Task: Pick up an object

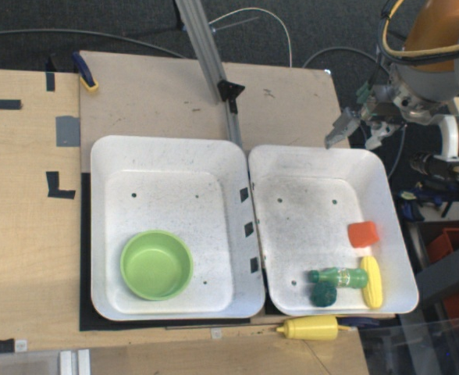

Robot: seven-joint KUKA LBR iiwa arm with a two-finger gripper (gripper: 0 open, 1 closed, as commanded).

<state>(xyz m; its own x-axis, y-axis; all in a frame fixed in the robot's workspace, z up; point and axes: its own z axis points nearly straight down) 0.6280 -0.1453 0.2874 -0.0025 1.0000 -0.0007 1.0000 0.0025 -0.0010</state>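
My gripper [357,133] hangs above the far rim of the right bin [307,170], near its back right corner. Its two grey fingers [338,132] stand apart with nothing between them. Low in the right bin lie an orange block [362,233], a yellow banana-shaped piece [372,282], a green bottle on its side [337,277] and a small dark green object [322,294]; the last three touch or nearly touch. A light green bowl [156,265] sits upright in the front of the left bin [167,158].
A yellow bottle [311,328] lies on the bench just outside the right bin's front rim. A grey metal pole [206,41] slants down to the gap between the bins. Cables cross the dark floor behind the bench.
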